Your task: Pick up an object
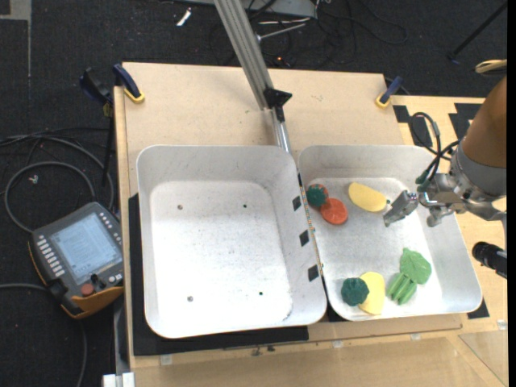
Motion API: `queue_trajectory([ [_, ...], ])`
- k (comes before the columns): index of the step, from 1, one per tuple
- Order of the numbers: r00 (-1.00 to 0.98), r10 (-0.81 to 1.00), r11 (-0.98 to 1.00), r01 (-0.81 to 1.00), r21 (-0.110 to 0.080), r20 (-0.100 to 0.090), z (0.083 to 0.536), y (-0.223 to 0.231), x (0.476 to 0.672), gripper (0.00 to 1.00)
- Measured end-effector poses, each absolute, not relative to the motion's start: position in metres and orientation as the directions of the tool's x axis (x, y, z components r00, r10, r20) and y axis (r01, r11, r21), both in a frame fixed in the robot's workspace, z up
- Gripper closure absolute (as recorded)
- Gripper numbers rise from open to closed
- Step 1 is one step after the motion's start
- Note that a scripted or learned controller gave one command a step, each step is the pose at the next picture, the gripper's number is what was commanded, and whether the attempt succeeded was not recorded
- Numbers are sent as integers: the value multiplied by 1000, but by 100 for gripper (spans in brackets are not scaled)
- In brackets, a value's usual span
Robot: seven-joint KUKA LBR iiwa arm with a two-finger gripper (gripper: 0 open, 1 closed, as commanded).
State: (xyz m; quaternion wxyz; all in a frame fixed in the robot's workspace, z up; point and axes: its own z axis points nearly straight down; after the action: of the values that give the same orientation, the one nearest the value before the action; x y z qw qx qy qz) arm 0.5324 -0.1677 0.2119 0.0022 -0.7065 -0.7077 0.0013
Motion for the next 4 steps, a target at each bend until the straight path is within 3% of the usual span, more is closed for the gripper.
queue_trajectory([
  [1, 0, 1000, 0, 1000, 0, 0, 214, -168, 533, 0],
  [2, 2, 1000, -2, 1000, -5, 1, 167, -171, 525, 0],
  [4, 1, 1000, -1, 1000, 0, 0, 95, -170, 532, 0],
])
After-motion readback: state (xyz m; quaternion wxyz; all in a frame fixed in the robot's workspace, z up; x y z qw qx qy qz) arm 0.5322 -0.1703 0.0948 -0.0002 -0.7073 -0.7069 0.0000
